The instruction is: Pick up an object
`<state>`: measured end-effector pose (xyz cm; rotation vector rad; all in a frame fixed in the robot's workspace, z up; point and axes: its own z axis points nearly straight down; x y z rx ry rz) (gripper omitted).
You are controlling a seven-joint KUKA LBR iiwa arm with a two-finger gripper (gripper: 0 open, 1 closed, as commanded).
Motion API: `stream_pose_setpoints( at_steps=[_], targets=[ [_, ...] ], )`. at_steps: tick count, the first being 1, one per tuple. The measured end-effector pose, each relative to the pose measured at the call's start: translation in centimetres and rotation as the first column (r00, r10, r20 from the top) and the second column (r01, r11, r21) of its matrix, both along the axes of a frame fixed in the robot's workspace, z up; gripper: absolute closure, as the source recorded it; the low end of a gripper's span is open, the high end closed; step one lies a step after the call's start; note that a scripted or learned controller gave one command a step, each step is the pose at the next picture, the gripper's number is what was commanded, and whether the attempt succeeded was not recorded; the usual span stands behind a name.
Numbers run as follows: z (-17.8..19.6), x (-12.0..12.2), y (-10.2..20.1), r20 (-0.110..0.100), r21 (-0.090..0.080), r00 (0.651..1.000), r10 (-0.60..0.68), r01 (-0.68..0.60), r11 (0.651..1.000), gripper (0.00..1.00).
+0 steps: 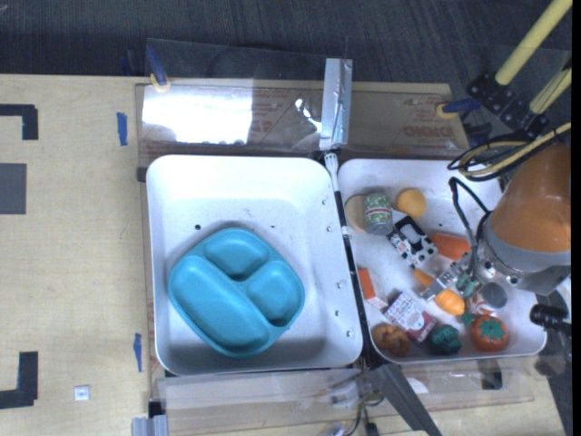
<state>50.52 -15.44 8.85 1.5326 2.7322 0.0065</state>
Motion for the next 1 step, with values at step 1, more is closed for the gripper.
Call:
stream_pose_setpoints(
  at_steps=[1],
  targets=[
    [9.93,2.24,9.89,0.000,0.003,1.000,0.007,-0.007,1.000,1.00]
  ],
)
